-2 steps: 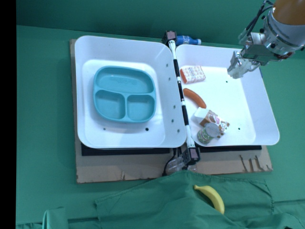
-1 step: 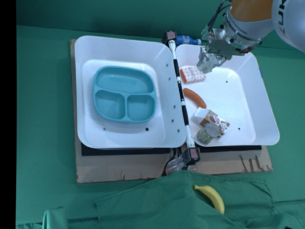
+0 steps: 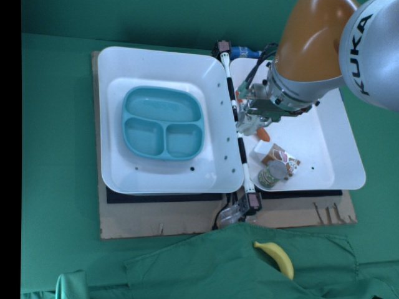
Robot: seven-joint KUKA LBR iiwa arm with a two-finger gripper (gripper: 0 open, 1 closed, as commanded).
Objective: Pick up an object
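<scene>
White plastic bins sit side by side on the bench, and you see both from above. The left bin [image 3: 112, 73] carries a teal divided tray [image 3: 163, 122]. The right bin [image 3: 336, 148] holds the small things: an orange carrot-like piece [image 3: 264, 134], a printed pouch [image 3: 282, 157] and a small can [image 3: 271, 175].

The gripper [image 3: 252, 118] hangs at the 9 o'clock edge of the right bin, close to the divider. The carrot piece lies just beside it at about 4 o'clock; the pouch and the can lie further the same way, near each other. If the tool is released or clenched, you cannot tell, because the wrist covers it.

Nothing appears lifted, so I judge that the pick is not yet done. A yellow banana [image 3: 275, 257] lies outside on the green cloth [image 3: 187, 266], at 6 o'clock.
</scene>
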